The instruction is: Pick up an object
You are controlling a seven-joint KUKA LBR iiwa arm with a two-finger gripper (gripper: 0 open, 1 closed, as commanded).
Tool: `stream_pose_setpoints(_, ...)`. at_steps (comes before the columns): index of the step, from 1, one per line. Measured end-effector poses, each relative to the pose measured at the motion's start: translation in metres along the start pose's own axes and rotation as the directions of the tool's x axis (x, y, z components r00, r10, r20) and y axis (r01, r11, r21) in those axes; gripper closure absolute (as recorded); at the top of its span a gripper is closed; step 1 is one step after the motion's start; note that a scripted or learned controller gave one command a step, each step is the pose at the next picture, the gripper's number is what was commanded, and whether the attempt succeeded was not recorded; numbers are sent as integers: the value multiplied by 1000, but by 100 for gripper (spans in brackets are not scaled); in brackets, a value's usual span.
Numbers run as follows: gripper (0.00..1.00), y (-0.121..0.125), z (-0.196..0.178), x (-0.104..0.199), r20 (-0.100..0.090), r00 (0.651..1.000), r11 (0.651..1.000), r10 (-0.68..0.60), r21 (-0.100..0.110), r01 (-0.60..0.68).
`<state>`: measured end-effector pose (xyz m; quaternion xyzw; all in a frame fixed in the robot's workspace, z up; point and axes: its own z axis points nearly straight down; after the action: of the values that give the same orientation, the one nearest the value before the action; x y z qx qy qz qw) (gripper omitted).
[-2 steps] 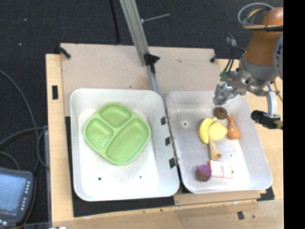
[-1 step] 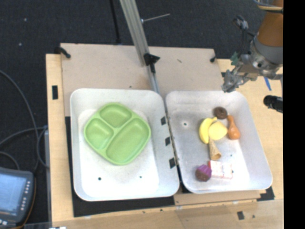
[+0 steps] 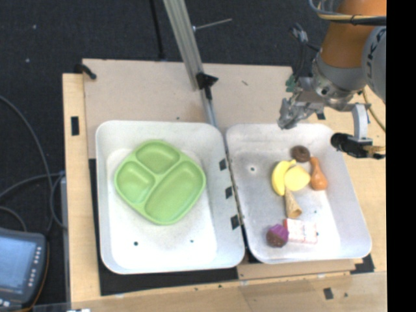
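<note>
The right bin (image 3: 338, 239) holds a small pile of toy food: a yellow banana (image 3: 279, 177), a pale yellow round piece (image 3: 298, 179), a brown donut (image 3: 300, 153), an orange carrot-like piece (image 3: 317, 175), a tan cone (image 3: 292, 205), a purple piece (image 3: 277, 235) and a white and red box (image 3: 303, 231). My gripper (image 3: 287, 119) hangs above the far edge of the right bin, up and left of the donut, with nothing seen between its fingers. The view is too coarse to show how the fingers stand.
The left bin (image 3: 117, 239) holds a green divided plate (image 3: 160, 181). A slanted aluminium post (image 3: 185, 34) rises from behind the bins' shared edge. Brown bench board (image 3: 143, 93) lies behind the bins.
</note>
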<state>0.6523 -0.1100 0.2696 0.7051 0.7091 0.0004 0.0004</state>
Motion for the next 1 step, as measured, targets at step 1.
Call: stream_pose_setpoints(1, 100, 6, 0, 45, 0, 1000, 1000, 0, 0, 0)
